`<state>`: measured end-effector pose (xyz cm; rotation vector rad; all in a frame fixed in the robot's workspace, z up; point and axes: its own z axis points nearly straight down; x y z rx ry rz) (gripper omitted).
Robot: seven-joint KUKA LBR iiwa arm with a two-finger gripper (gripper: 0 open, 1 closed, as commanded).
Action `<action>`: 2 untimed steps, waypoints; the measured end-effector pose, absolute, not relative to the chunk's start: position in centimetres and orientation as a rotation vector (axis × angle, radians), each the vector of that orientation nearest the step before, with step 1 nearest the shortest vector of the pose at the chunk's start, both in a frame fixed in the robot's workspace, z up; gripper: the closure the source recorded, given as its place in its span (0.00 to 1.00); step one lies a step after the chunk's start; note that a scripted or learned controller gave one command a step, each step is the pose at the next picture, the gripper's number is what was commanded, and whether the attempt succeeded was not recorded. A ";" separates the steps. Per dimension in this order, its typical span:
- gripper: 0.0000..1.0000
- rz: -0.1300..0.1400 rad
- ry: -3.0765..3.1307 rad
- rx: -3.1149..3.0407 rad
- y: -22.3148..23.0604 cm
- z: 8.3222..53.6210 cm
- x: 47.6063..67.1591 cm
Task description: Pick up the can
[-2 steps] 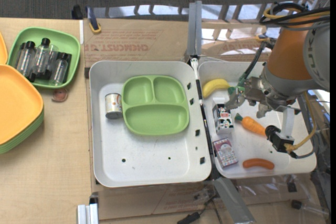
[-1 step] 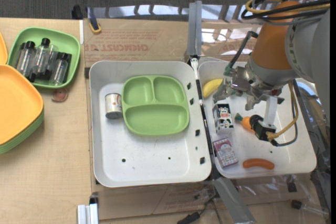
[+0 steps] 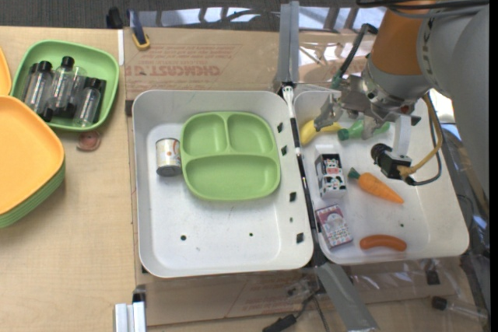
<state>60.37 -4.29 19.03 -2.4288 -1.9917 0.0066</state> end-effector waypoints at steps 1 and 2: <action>0.00 0.004 -2.123 -2.316 -11.6 20.1 62.1; 0.00 0.004 -2.160 -2.282 -14.4 14.8 65.8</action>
